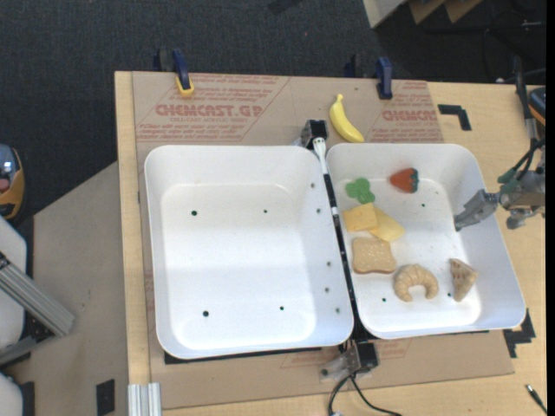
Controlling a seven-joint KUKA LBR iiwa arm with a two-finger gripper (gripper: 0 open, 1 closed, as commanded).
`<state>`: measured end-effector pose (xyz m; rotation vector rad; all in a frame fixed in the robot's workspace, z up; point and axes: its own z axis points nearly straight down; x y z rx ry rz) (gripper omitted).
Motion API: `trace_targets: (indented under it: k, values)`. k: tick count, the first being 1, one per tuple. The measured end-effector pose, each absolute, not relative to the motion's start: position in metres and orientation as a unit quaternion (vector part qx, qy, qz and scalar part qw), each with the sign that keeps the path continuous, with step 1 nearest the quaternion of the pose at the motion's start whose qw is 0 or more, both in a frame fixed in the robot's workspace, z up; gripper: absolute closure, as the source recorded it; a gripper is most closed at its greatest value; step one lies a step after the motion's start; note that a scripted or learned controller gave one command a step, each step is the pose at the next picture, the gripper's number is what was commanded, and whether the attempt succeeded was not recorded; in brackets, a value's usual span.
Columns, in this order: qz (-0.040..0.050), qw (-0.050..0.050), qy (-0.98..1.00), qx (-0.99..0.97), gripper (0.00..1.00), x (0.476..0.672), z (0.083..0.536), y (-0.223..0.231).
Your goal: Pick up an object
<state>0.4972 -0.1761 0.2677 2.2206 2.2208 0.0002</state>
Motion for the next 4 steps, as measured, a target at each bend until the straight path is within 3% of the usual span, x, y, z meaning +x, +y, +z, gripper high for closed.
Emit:
trace_targets:
  k: [1,2,3,4]
  values:
    - [-0.0016,-0.004,0.707,0.707,0.0,0.502,0.113,-0.173]
    - [0.0003,0.001,0.706,0.708,1.0,0.503,0.13,-0.174]
    - [0.0007,0.005,0.706,0.708,1.0,0.515,0.222,-0.227]
    - [-0.0006,-0.002,0.707,0.707,1.0,0.477,0.156,-0.223]
